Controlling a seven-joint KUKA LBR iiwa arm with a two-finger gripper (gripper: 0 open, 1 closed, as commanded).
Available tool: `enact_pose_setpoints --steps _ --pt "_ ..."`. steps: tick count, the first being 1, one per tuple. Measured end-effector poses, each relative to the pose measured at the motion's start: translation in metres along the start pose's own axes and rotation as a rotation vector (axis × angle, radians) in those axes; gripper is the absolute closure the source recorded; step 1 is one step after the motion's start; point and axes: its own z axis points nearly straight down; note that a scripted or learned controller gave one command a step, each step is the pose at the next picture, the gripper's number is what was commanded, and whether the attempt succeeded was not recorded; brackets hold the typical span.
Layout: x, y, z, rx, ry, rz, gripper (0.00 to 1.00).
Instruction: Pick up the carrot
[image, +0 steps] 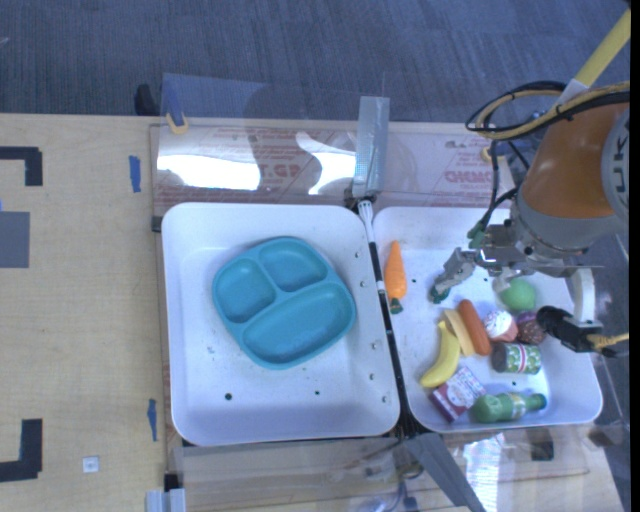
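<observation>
Item: 1 carrot (395, 272), lying lengthwise at the left edge of the right bin (585, 400), centre of frame, untouched; gripper (452, 277) near its right, fingers spread and empty; step: approach; next move likely shifts left, descends, closes.

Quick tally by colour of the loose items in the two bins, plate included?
Orange: 2, carrot and hot dog
Yellow: 1, banana
Green: 3, round fruit, can, bottle
Red: 1, packet
Red and white: 1, small piece
Blue: 1, divided plate
Total: 9
</observation>
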Motion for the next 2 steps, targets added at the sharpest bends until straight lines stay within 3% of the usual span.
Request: enact_pose_setpoints --steps 1,2 --pt "0.038 0.021 0.008 -0.004 -0.002 -0.384 0.0" --pt "0.043 0.074 0.008 -0.006 -0.004 -0.537 0.0"
